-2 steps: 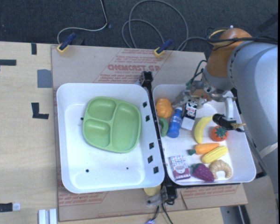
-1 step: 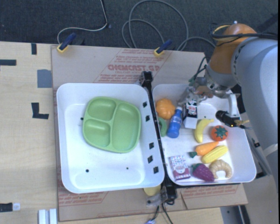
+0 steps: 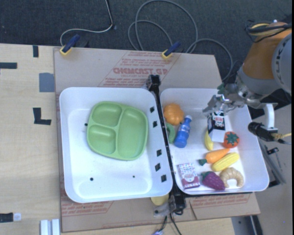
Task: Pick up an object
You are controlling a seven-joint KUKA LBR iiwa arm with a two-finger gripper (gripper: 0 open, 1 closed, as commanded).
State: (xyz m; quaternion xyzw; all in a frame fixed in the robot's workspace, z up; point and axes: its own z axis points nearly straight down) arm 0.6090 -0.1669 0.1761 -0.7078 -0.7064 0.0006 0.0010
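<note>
Arm (image 3: 264,62) reaching in from right, hand (image 3: 218,102) low, pointing left

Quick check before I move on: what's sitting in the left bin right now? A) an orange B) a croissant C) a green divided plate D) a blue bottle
C: the green divided plate lies alone in the left bin, while the blue bottle, croissant and orange all sit in the right bin.
</note>
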